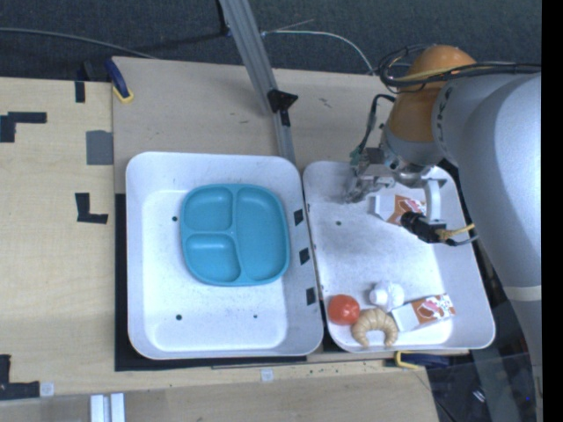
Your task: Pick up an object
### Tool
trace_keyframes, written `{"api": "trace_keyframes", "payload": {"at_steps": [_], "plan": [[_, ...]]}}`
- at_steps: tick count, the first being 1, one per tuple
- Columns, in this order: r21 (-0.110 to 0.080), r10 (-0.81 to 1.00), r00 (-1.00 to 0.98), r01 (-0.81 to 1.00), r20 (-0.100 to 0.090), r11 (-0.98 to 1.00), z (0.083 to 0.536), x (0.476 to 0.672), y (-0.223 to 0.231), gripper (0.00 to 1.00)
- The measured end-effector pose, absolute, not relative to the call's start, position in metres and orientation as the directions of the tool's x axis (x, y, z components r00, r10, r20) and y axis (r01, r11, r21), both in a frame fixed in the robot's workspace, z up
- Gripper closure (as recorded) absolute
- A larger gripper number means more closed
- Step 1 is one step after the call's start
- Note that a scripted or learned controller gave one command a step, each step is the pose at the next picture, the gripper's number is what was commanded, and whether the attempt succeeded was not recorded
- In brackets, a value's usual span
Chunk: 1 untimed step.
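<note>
Where the right bin (352, 244) holds one croissant (376, 326), one tomato (343, 308) (red), two cartons (428, 309)

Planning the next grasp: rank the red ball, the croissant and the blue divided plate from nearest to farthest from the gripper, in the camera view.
From the gripper, at the far end of the right bin:
1. Red ball, near end of the right bin, left of the croissant.
2. Croissant, near edge of the right bin, slightly farther than the ball.
3. Blue divided plate, in the left bin, its centre a little farther still.

No legible text on anything
</note>
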<state>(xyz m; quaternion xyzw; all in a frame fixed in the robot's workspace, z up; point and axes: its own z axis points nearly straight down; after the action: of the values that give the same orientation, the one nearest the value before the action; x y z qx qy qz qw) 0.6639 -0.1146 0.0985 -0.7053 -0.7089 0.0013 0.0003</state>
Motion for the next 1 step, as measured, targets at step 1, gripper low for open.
{"api": "trace_keyframes", "payload": {"at_steps": [1], "plan": [[0.005, 1.000, -0.003, 1.000, 0.000, 0.003, 0.1573, 0.6647, -0.1048, 1.00]]}}
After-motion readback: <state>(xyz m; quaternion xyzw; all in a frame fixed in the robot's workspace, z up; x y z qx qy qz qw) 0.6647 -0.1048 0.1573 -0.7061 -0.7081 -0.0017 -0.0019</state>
